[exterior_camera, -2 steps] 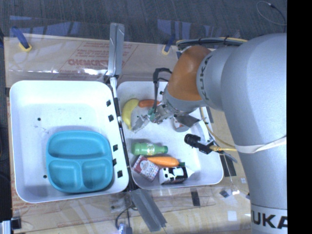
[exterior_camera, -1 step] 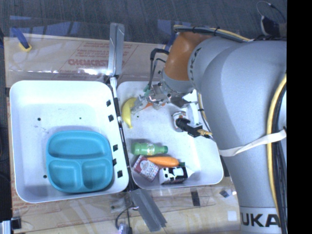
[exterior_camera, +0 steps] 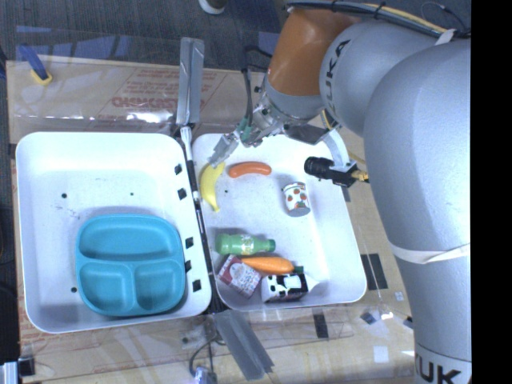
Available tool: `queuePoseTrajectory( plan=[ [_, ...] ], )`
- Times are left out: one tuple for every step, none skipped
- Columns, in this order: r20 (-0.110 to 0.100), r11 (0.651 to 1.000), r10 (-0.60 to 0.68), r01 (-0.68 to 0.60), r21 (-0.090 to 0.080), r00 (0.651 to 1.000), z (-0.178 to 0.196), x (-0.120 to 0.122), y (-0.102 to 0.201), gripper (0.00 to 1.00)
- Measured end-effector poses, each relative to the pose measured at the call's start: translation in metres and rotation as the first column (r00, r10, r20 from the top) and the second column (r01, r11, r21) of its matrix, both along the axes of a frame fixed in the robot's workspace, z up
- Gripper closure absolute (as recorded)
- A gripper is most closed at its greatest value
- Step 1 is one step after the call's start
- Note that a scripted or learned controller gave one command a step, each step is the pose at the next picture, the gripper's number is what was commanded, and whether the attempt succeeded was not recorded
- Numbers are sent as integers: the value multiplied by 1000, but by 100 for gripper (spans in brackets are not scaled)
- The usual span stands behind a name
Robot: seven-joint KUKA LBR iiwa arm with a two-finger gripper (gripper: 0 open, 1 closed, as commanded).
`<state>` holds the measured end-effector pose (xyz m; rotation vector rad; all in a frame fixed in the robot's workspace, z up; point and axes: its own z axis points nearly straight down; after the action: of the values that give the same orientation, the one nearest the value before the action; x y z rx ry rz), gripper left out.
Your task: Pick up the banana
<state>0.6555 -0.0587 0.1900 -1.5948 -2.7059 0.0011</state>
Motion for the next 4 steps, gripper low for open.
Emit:
queuePoseTrajectory(
  plan=[
    [-4,986,167,-167,1,986,-74,-53,-42,0],
    [0,998,56,-56,0,998,-63,-11,-47,0],
    [1,941,337,-337,-1,941,-34,-8,-90,0],
    [-3,934,358,-358,2,934,-95,-43,-35,0]
  ],
)
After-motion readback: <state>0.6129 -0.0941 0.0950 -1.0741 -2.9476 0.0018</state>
